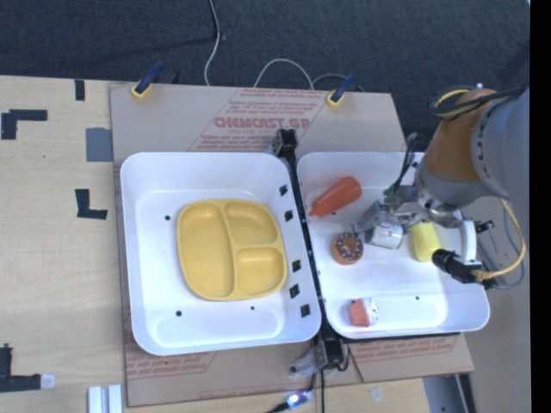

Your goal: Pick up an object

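In the right bin (pixel 430 317) lie several objects. An orange carrot-shaped piece (pixel 336 194) rests at the bin's far left. A brown sprinkled donut (pixel 347 248) is near the middle-left, a yellow cylinder (pixel 424 241) sits to the right, and a small red and white block (pixel 362 311) lies near the front edge. My gripper (pixel 380 228) hangs low in the bin between the donut and the yellow cylinder, just right of the donut. I see nothing clearly held in it.
The left bin (pixel 155 317) holds a yellow divided plate (pixel 231 248). A black divider (pixel 297 231) with clips separates the two bins. The grey arm with its orange band (pixel 456 144) comes in over the right bin's far right corner.
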Controlling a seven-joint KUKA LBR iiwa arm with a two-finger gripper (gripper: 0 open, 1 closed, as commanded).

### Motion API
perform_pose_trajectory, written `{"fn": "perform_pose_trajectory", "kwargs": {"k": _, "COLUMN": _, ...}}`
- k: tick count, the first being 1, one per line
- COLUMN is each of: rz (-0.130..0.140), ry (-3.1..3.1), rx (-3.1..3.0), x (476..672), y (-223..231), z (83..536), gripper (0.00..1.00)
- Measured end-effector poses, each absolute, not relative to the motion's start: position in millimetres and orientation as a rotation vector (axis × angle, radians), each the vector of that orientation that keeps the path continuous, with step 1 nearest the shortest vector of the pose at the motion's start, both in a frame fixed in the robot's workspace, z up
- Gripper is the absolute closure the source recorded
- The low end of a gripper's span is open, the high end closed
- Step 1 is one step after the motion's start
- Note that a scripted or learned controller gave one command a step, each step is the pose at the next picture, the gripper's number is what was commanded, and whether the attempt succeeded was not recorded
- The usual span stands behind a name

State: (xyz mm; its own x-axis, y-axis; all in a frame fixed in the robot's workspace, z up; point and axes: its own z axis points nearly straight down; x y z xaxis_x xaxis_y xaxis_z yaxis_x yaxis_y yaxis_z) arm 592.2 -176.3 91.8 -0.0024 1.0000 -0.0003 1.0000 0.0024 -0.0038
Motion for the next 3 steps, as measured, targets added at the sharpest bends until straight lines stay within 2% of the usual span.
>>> {"fn": "perform_pose_trajectory", "kwargs": {"k": 1, "rz": 0.002, "ry": -2.225, "rx": -2.217, "x": 592.8, "y": -176, "z": 105, "gripper": 1.0}}
{"fn": "perform_pose_trajectory", "kwargs": {"k": 3, "rz": -0.003, "ry": -2.226, "rx": -2.222, "x": 601.3, "y": -176, "z": 214, "gripper": 1.0}}
